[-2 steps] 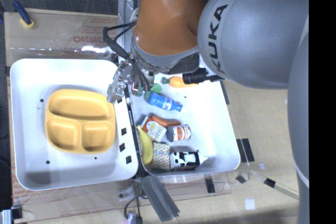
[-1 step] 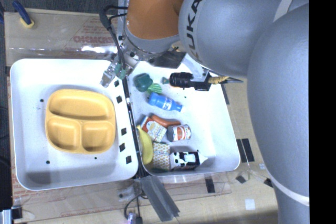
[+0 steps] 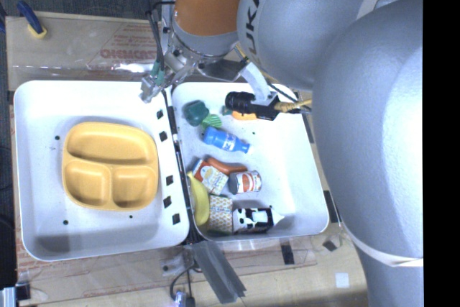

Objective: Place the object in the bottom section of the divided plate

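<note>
Gripper hung over the top rim where the two bins met; whether it was closed or released could not be told. Behind it the grey arm covered the right side. A left bin held the yellow divided plate. The right bin held the loose objects: blue bottle, banana, can.

The grey arm in the upper middle of the frame bears dark letters "UKA", part of its maker's name. Faint red lettering lies upside down on the clear sheet at upper left, too blurred to read.
</note>
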Robot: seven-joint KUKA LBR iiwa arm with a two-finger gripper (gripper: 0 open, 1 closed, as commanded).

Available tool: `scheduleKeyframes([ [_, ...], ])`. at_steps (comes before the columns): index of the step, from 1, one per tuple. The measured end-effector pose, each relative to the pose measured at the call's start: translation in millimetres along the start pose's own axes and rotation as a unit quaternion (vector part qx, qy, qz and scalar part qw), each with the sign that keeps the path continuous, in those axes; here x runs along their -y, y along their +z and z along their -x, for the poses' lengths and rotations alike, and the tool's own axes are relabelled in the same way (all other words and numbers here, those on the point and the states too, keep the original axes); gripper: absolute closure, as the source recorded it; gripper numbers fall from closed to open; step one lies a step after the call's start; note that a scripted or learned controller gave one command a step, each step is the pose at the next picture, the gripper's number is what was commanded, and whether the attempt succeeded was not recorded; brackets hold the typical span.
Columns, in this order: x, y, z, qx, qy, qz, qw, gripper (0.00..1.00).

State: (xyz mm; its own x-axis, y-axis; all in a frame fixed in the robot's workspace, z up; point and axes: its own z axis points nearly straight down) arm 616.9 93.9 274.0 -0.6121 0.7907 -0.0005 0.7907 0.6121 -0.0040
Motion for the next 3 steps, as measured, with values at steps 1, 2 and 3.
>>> scheduleKeyframes([
  [1, -0.2, 0.0, -0.4, 0.0, 0.0, 0.0, 1.0, 0.0],
  [2, 25.4, 94.7, -79.2, -0.002, -0.102, -0.002, 0.9948, 0.0],
  [3, -11.8, -69.4, -70.4, 0.0, -0.181, 0.001, 0.9835, 0.0],
])
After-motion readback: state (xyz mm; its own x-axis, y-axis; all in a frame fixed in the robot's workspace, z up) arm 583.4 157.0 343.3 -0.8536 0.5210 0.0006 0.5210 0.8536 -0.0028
